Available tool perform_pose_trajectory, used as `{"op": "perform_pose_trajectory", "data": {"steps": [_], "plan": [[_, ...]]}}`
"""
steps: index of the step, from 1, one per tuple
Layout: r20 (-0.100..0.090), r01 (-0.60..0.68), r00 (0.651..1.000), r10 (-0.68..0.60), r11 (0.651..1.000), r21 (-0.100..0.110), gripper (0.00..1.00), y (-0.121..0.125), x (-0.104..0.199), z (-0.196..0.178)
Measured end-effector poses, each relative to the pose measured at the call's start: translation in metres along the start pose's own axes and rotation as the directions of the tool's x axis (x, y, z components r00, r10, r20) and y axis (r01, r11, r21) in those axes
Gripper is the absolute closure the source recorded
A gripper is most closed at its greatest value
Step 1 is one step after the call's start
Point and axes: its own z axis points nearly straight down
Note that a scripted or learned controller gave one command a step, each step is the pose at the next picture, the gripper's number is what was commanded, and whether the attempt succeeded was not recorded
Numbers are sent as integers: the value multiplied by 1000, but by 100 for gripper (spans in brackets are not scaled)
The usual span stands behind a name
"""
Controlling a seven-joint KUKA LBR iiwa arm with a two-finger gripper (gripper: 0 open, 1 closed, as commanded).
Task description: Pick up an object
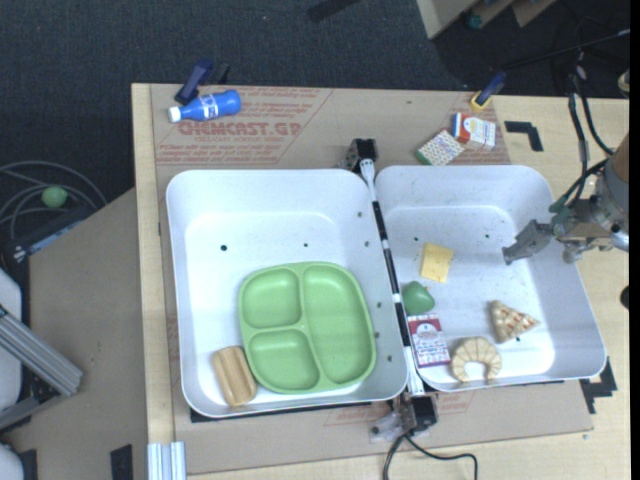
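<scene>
The gripper (522,248) is hovering over the right bin (470,193), its opening impossible to tell, so it should be centring squarely above the yellow block (436,263) lying left of it before descending.

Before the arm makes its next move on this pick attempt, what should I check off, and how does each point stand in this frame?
1. Pincer over the right bin: ok, near its right wall.
2. Pincer carrying nothing: cannot tell, its tip is too small to read.
3. Targets present in the right bin: ok; yellow cheese slice, pizza slice, croissant, green piece, red carton.
4. Space around the cheese slice: ok, it lies apart from the others.
5. Space around the red carton: not ok, it sits against the bin's left wall beside the croissant.
6. Green tray out of the way: ok, in the left bin.
</scene>
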Motion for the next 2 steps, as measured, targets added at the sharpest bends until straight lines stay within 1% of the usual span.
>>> {"op": "perform_pose_trajectory", "data": {"steps": [1, 2], "plan": [[-2, 2, 1000, -2, 1000, 2, 0, -16, 89, 39], [0, 1, 1000, -1, 1000, -1, 0, 39, 89, 133]]}}
